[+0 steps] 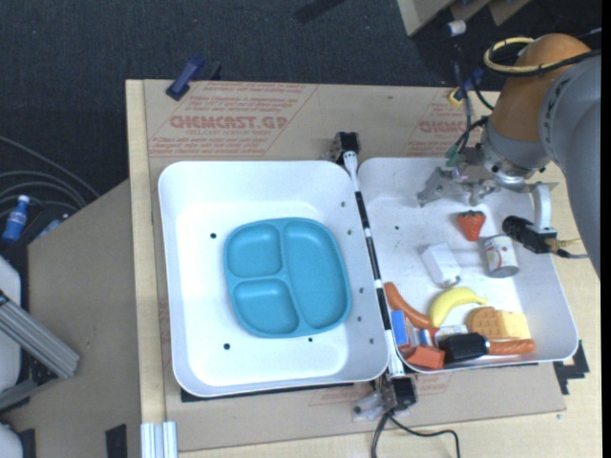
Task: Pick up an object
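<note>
Dark carpet surrounds a brown counter (239,122) printed with red lettering, and a blue clip (186,77) lies at its 11 o'clock corner. Two white bins sit side by side on it. The left bin (174,194) holds a blue plate (286,277) with three compartments, lying flat near its middle.

The arm reaches in from 2 o'clock, and its pincer (460,183) hangs over the 12 o'clock part of the right bin (401,219). Whether the pincer is spread or pressed together cannot be told from this angle, and nothing is seen pinched in it.

A strawberry (470,224) lies on the bin floor just at 6 o'clock of the pincer. A small can (499,256) lies on its side at 4 o'clock of the strawberry, near it but apart. A white block (441,262) rests at 7 o'clock of the strawberry.

The other things crowd the bin's 6 o'clock end. A banana (456,303) curves just at 6 o'clock of the block, and a waffle (485,321) touches it at 4 o'clock. A black thing (465,345) lies just at 6 o'clock of the waffle. An orange stick (405,308) lies along the bin's 9 o'clock wall, beside the banana.
</note>
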### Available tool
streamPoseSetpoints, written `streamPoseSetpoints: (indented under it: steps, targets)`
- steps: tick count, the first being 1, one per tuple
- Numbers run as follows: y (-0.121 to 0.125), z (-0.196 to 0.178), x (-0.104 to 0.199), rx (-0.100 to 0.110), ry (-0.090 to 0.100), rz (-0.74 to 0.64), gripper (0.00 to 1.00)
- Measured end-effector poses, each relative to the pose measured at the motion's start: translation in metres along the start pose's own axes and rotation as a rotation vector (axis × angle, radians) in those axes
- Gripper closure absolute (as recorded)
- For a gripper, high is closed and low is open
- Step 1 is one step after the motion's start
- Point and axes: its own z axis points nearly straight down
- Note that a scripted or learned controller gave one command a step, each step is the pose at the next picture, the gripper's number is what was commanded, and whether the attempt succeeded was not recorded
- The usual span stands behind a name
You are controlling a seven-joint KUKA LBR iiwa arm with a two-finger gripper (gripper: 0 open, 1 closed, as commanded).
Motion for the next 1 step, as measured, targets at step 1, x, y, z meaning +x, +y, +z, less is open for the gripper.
streamPoseSetpoints:
  steps: [1]
  targets:
    - [-0.0366, 0.0002, -0.0111, 0.005, 0.002, 0.001, 0.0]
